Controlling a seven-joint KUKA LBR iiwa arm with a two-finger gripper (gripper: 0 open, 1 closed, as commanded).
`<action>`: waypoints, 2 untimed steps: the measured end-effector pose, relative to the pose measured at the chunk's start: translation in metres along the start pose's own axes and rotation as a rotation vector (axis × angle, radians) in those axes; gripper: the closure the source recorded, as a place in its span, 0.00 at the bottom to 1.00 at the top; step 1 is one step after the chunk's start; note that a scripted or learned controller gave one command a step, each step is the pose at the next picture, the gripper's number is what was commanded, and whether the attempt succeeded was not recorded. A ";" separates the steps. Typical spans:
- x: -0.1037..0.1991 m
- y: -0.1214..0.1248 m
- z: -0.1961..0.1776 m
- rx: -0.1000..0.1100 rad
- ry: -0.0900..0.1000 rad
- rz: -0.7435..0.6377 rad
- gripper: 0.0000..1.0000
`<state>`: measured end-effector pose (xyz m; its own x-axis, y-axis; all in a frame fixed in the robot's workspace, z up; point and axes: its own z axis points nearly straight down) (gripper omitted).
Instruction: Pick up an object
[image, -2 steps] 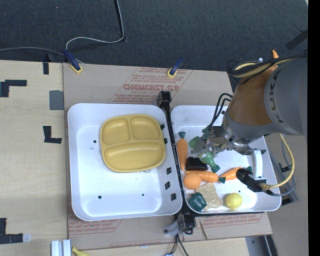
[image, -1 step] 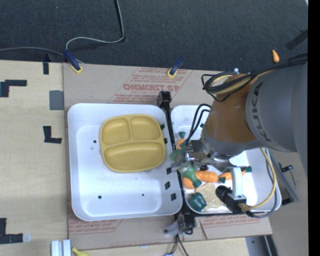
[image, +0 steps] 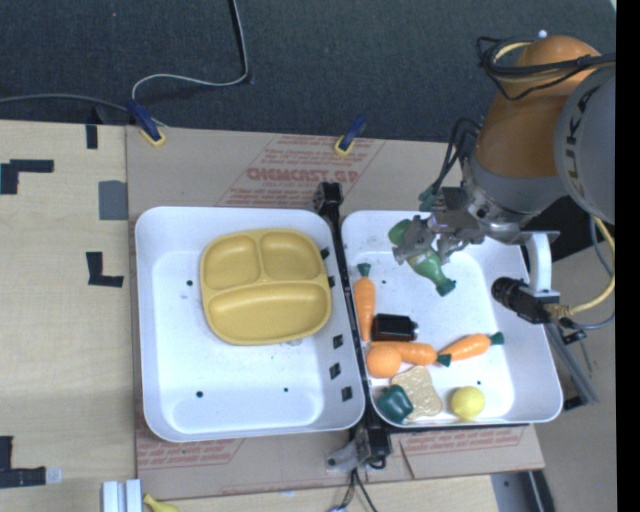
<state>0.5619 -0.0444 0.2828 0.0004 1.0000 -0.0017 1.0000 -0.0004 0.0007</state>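
You get bright, even light from overhead, with soft, short shadows. The white bins (image: 165, 330) run close to washed out, and a mild sheen sits on the yellow plate (image: 266, 284). Focus holds sharp at centre; toward 2 o'clock the arm's orange band (image: 530, 100) looks slightly soft. The frame darkens along 12 o'clock.

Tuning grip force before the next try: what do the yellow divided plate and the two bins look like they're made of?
The yellow divided plate looks like moulded plastic with a matte to satin finish: one even colour, soft rounded ridges between compartments, only dull highlights. The left bin and right bin look like thin formed white plastic, smooth and slightly glossy, with rounded corners and rolled rims. Coated metal can't be ruled out.
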 end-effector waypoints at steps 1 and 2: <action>0.026 -0.055 0.095 0.005 0.002 -0.002 1.00; 0.079 -0.078 0.032 0.002 0.002 -0.003 1.00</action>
<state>0.4839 0.0341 0.2503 -0.0023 1.0000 0.0004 1.0000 0.0023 -0.0010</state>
